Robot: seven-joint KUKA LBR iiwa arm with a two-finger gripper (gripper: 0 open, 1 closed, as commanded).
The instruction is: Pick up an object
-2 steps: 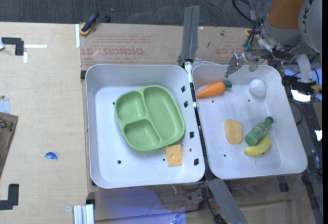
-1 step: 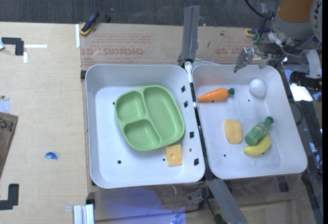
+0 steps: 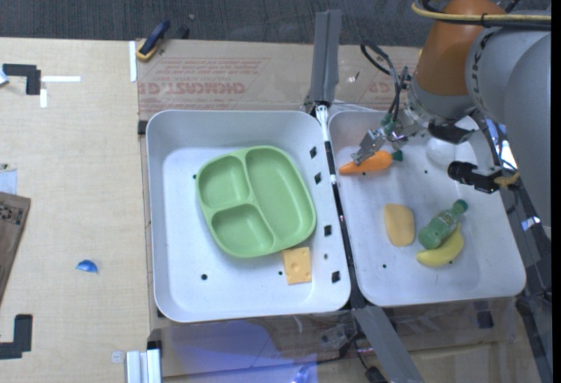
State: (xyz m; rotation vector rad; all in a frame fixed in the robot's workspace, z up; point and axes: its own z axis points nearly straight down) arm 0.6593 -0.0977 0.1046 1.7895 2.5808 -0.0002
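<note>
The gripper (image 3: 379, 143) hangs at the back-left corner of the right bin (image 3: 491, 280), just above the toy carrot (image 3: 368, 164); whether it is wide or narrow I cannot tell. The carrot lies close to the divider wall, its tip nearly at the rim. Toward the front from the carrot sit a yellow potato-like piece (image 3: 399, 224), a green bottle (image 3: 441, 226) and a banana (image 3: 441, 251), the last two touching. Bare white floor separates carrot and potato piece.

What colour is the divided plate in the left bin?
Light green. The divided plate shows plainly in the camera view, lying in the left bin.
</note>
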